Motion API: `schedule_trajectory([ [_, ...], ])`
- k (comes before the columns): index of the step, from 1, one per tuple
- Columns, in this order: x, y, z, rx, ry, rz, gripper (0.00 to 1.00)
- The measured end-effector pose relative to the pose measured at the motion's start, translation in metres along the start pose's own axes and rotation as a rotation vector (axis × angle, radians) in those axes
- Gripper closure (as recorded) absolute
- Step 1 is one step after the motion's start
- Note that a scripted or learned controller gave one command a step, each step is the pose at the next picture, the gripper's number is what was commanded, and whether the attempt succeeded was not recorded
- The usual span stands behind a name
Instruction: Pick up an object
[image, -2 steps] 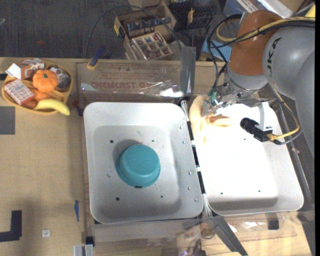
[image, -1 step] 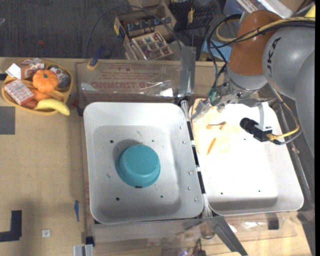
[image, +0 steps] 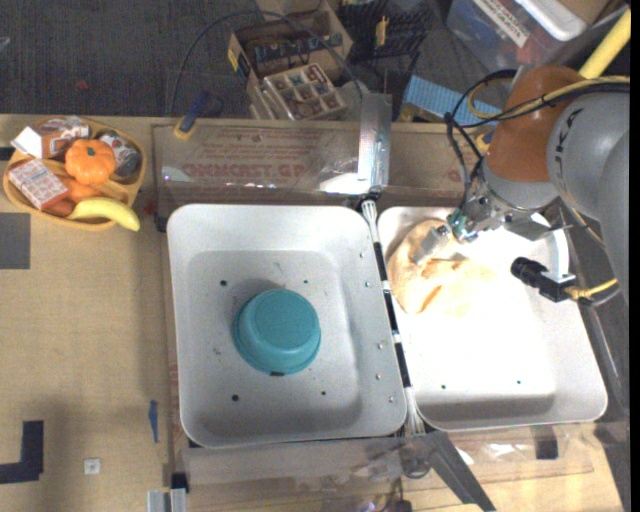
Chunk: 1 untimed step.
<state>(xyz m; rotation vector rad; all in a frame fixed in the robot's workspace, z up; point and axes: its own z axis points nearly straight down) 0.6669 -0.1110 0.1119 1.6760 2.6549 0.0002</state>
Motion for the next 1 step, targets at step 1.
schedule_trajectory([
  [1,0.0016,0.0019,0.0186,0.001,-0.001,0.005,0.0],
])
